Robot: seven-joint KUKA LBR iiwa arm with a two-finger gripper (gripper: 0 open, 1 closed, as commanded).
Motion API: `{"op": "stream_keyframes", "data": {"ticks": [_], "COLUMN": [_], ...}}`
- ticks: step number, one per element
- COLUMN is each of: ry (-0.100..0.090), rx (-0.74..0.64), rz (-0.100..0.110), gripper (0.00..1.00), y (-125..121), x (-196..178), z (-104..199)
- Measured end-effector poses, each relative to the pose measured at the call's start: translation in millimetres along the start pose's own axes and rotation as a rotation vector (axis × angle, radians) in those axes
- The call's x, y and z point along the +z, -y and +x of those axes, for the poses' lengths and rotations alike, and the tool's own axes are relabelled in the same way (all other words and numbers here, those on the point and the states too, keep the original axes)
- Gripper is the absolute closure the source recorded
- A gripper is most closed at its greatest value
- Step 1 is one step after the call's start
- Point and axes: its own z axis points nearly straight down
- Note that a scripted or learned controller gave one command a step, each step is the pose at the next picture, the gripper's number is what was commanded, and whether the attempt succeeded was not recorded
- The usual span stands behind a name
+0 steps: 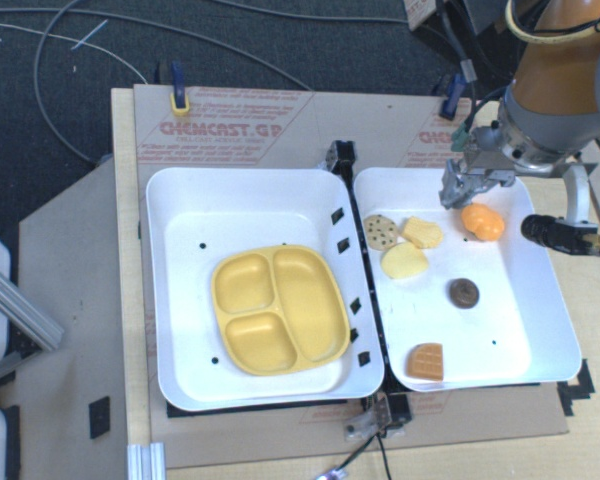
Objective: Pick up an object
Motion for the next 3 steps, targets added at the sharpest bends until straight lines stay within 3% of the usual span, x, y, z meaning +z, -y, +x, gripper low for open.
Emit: {"op": "stream_keyframes", "data": {"ticks": [1, 3], "ry": [0.000, 0.000], "rx": [0.001, 0.000], "rz": [0.001, 0.004], "gripper": [1.00, 1.00], "y": [11, 16], "x": [1, 39], "z": [48, 157]}}
